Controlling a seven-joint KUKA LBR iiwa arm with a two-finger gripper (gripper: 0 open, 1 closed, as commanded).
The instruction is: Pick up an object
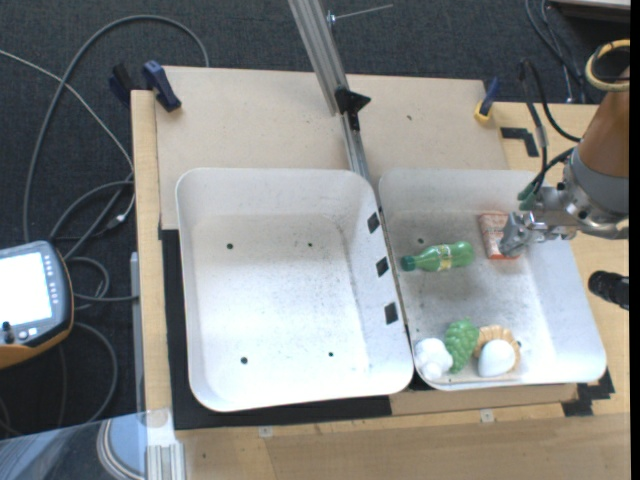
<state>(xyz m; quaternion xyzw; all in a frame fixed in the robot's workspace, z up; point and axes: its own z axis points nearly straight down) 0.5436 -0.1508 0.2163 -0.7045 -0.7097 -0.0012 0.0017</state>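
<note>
In the right bin lie a green bottle on its side near the middle, a small red and white packet at the back right, and a cluster at the front: a white ball, a green leafy toy and a white and tan object. My gripper hangs over the bin's back right part, right beside the packet and partly covering it. Nothing shows between its fingers.
The left bin stands beside the right one, with a metal rail running down between them from the back. Clamps sit at the bench's back corners. Cables and a handheld pendant lie off the bench at left.
</note>
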